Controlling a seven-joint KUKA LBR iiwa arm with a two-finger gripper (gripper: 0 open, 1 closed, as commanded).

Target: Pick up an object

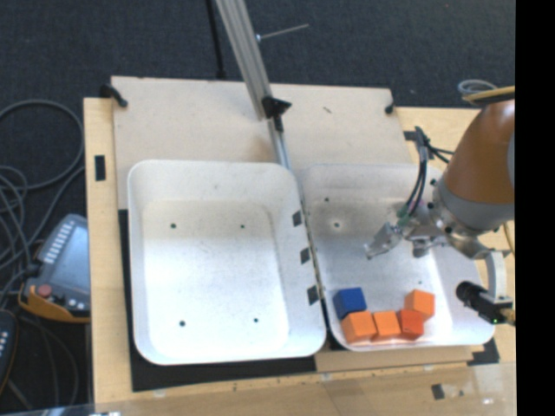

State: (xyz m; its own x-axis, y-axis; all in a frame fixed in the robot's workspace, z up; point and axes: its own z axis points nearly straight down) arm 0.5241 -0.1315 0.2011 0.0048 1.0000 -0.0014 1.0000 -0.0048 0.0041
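Blocks, four orange point(375, 324) and one blue point(350, 301), lie below the gripper point(381, 245), grip unclear.

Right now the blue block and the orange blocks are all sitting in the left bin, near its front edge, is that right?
Not quite: the bin is wrong. The camera view shows the blue block and the orange blocks sitting in the right bin, near its front edge. The left bin is the other one, beside it.
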